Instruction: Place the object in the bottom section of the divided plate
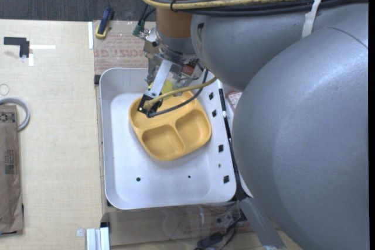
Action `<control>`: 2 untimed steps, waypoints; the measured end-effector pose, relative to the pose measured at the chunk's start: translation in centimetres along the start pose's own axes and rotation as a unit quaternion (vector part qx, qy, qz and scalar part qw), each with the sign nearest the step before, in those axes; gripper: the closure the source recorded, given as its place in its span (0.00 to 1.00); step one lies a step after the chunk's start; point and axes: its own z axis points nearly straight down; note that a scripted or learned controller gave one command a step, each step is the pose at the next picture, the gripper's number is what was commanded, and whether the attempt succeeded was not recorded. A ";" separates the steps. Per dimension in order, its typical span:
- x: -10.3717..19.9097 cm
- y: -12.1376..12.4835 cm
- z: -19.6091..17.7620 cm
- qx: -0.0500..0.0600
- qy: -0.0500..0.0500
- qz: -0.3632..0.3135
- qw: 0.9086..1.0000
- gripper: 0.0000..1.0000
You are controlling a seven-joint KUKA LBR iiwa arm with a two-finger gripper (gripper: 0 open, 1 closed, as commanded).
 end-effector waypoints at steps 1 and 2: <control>-2.8 -3.9 7.2 0.001 -0.001 0.125 0.992 1.00; -0.6 -1.7 1.8 0.000 0.000 0.130 0.991 1.00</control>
